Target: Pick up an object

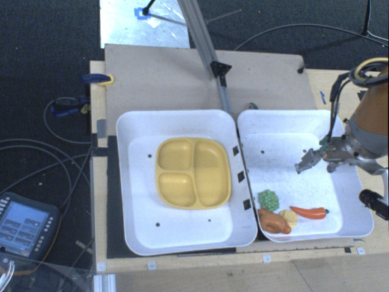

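Can't tell how wide my gripper (306,162) is; it's just a small grey blur over the right bin (285,132), nothing visibly in it. At five o'clock lies a glossy tapered chili pepper (309,212), beside a bumpy broccoli (268,199) and brown chicken piece (273,221).

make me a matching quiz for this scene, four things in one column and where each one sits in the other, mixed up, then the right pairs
Things:
1. yellow plastic divided plate
2. green broccoli-shaped toy
3. long red-orange chilli-shaped toy
4. grey two-finger end effector

Places:
A. right bin, near the front wall, right of the pale yellow piece
B. middle of the left bin
C. above the right bin's floor, toward its right side
D. right bin, front left, just behind the brown toy

Pairs: 1-B, 2-D, 3-A, 4-C
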Robot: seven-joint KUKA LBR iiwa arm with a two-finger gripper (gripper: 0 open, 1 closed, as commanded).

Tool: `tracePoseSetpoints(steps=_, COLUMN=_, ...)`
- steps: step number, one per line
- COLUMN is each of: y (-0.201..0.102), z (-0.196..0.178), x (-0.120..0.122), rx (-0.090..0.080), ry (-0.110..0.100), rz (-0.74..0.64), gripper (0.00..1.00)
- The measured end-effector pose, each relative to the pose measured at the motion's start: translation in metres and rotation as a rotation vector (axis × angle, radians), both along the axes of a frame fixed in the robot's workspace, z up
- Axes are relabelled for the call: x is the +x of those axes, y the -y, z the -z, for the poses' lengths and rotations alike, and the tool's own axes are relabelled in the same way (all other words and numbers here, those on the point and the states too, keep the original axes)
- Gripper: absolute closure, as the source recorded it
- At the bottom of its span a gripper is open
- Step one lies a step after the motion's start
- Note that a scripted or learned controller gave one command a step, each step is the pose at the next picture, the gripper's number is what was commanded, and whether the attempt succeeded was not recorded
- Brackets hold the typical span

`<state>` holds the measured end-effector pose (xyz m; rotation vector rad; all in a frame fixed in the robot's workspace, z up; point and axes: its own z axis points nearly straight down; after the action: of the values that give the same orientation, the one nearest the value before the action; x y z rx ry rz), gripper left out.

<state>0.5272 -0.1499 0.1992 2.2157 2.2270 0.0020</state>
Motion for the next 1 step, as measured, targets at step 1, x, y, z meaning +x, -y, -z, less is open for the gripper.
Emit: tracePoseSetpoints(steps=1, y=0.0000, z=-0.0001, x=0.0001, rx=0.000, ry=0.001, rz=0.002, gripper=0.00)
